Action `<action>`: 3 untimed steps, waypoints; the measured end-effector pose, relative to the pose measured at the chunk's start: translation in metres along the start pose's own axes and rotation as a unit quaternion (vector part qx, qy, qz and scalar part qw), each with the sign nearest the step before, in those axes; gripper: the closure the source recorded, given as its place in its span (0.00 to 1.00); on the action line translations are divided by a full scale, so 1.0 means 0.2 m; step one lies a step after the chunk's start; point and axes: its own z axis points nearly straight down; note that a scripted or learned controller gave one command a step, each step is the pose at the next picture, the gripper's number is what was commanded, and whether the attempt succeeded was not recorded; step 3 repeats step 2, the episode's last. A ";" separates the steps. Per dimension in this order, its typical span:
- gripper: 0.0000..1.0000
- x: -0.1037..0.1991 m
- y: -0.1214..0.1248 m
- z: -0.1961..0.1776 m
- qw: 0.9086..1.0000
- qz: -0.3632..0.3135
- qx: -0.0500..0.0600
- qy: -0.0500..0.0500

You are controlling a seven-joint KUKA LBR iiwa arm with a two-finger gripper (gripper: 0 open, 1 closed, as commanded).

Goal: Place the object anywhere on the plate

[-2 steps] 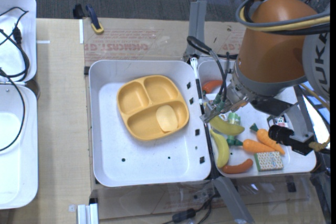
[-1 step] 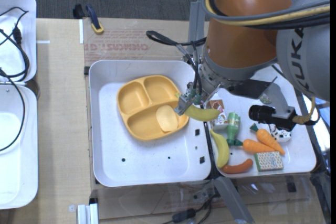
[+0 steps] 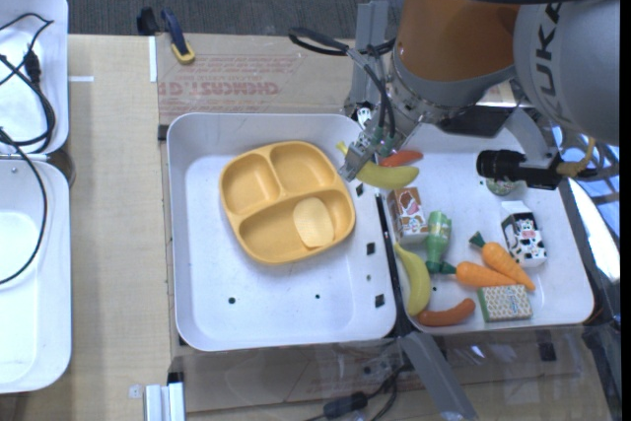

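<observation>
Overhead, grey arm (image 3: 552, 25) with orange band reaching in from 3 o'clock, wrist tilted down toward the wall shared by the two bins. Left bin (image 3: 197, 311) carrying a yellow divided plate (image 3: 286, 202), set slantwise, a pale oval piece (image 3: 315, 222) already in its lower-right compartment. Right bin (image 3: 572, 301) crowded with toy food: second banana (image 3: 416, 279), carrots (image 3: 498, 269), sausage (image 3: 446, 314), small carton (image 3: 408, 214), green bottle (image 3: 437, 242), cow-print box (image 3: 523, 240). Pincer (image 3: 367, 155) just at 3 o'clock of the plate's rim, above the dividing wall, with a yellow banana (image 3: 389, 175) directly beneath and a red piece (image 3: 400, 157) beside it. Cannot tell whether the pincer is spread or pinching; contact point too cluttered. Banana apparently raised clear of the right bin, judged mid-transfer toward the plate at 9 o'clock. Risk: loose hold, drop on the wall.
</observation>
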 end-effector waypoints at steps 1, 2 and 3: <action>1.00 -0.11 -0.10 0.14 0.998 -0.056 0.000 0.001; 1.00 -0.16 -0.17 -0.03 0.996 -0.093 -0.001 0.000; 1.00 -0.16 -0.17 -0.03 0.996 -0.093 -0.001 0.000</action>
